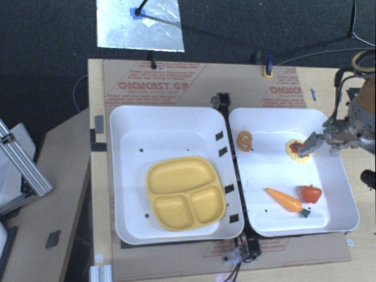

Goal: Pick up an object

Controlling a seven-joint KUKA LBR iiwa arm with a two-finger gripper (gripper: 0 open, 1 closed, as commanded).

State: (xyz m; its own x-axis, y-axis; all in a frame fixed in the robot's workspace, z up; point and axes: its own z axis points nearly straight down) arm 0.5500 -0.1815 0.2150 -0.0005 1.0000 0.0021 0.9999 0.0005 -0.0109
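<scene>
We logged one overhead slanted view of the desk (70, 157). Far left, an aluminium extrusion frame (23, 163) sat off the desk edge. Above the desk, on the dark carpet (47, 28), lay a silvery square sheet (140, 17) with a bit of blue tape (137, 13) on it. The desk carried a brown cardboard sheet (158, 81) with red print, and on that two shallow white bins side by side, touching along the middle. The left bin (126, 128) held a yellow three-compartment tray (185, 191), lying flat toward the bin's near right part, nothing in its compartments. Small black tabs (222, 151) ran along the shared wall between the bins. The right bin (335, 181) held four items: a small tan pretzel-shaped piece (244, 140) near its far left corner; an orange toy carrot (284, 200) lying slanted near the front, green tip toward the right; a red toy pepper (311, 193) just beside the carrot's right end; and a small yellow object with a red patch (295, 148) near the far right part. The end effector (305, 148) came in from the right, tilted, its tip right over that yellow-red object and overlapping it in view. We could not tell whether the end effector was clenched or released, nor whether it actually had the object. The grey arm (358, 122) sat over the right bin's far right rim, cables (329, 43) trailing behind it.
</scene>
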